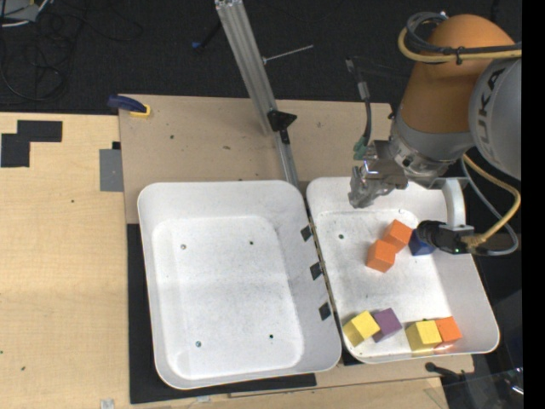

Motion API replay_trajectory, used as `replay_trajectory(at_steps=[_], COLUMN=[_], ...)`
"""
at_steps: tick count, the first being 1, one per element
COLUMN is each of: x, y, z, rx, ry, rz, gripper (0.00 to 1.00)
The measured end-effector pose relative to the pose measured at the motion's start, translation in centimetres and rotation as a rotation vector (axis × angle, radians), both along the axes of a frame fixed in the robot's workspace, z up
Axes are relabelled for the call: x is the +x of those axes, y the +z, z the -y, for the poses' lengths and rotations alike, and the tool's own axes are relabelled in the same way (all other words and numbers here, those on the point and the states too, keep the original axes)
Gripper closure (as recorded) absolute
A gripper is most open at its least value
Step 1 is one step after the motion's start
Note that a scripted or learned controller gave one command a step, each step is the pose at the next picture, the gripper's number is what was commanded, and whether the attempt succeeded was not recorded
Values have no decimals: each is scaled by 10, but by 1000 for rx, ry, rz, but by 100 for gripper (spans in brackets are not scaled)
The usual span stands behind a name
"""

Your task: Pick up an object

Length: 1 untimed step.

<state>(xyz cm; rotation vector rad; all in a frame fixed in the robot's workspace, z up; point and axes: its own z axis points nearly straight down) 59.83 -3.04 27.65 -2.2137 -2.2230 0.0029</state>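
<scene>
Lying nearest the camera, along the near edge of the right bin (pixel 485 326): a yellow block (pixel 362 325) touching a purple block (pixel 387 321), and just to their right a second yellow block (pixel 423 335) pressed against a small orange block (pixel 448 329). Sitting farther back in the same bin, near its middle: a long orange block (pixel 388 245) lying at a tilt, with a blue block (pixel 421 243) just beside its right end. Hanging over the far edge of that bin, well apart from every block and gripping nothing: the pincer (pixel 368 191), pointing down and left; spread or pressed together, cannot tell. Reaching in from the right above it: the grey arm (pixel 443 100) with its orange band. Resting alongside on the left of the surface (pixel 196 143): the left bin (pixel 226 279).
</scene>
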Motion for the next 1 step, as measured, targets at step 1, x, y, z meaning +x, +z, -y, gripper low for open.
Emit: replay_trajectory(at_steps=[1], x=[-1], y=[-18], z=[-58], rx=[0], ry=[0], rz=[-2], gripper=[100])
